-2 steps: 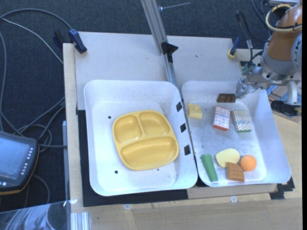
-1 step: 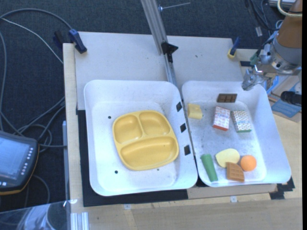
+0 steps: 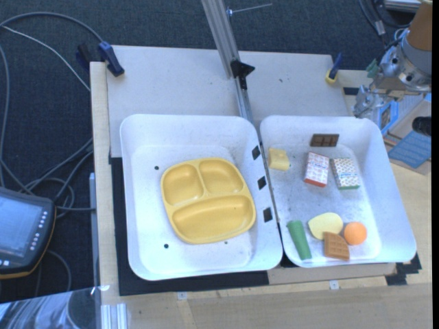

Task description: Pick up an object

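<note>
The worktop point(image 3: 171, 81) carries two shallow white bins side by side, with a slanted metal post point(image 3: 219, 26) rising from its far edge between them. The left bin point(image 3: 137, 184) holds a yellow divided plate point(image 3: 208, 201) with three compartments, lying flat near the bin's middle. The right bin point(image 3: 391, 197) holds all the small things. The arm point(image 3: 415, 46) reaches in at the upper right, outside the right bin's far corner, and its hand point(image 3: 367, 101) hangs just beyond that bin's rim, above none of the objects; whether it is wide or narrow I cannot tell at this angle. Inside the right bin, a red-and-white box point(image 3: 317, 169) and a green-and-white box point(image 3: 346, 173) lie just beside each other near the middle, with a dark brown chocolate bar point(image 3: 324, 140) beyond them toward the far wall. A pale yellow block point(image 3: 278, 159) sits near the left wall. Along the near side lie a green cylinder point(image 3: 299, 240), a yellow rounded piece point(image 3: 325, 224), a brown waffle-like square point(image 3: 336, 246) touching it, and an orange ball point(image 3: 354, 233) just beside both.
</note>
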You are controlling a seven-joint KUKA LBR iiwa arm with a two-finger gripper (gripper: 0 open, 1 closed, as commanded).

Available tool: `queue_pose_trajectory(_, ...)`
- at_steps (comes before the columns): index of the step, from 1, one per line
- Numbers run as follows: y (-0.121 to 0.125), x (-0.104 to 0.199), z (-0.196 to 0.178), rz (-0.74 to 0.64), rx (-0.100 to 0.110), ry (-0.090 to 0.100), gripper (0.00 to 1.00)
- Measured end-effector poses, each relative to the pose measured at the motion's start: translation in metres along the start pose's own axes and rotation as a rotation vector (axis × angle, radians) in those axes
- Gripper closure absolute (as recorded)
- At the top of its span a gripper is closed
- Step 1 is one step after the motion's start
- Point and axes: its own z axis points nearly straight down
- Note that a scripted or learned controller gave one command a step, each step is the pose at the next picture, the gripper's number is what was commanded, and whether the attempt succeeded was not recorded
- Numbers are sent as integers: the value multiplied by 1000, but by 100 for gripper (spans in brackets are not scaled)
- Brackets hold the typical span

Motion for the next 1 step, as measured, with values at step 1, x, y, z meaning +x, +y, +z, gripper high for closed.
queue_pose_trajectory(1,2,0,-56,0,-2,-1,100)
